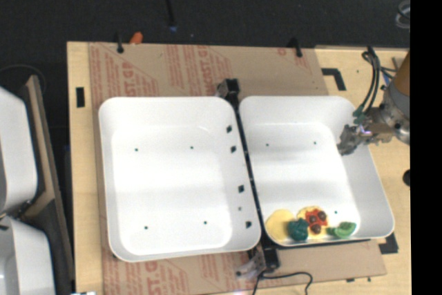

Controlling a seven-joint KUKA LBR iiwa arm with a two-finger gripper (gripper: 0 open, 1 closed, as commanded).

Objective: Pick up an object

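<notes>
Small toys (312, 223) lie, seemingly untouched, well below the tool (347, 141).

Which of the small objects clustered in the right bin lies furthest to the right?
The green object, at the right end of the cluster. The red one, the teal one and the yellow one all lie left of it.

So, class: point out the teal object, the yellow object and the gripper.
teal object (298, 231), camera view, its middle.
yellow object (277, 222), camera view, its bare left part.
gripper (346, 141), camera view, its tip.
</notes>
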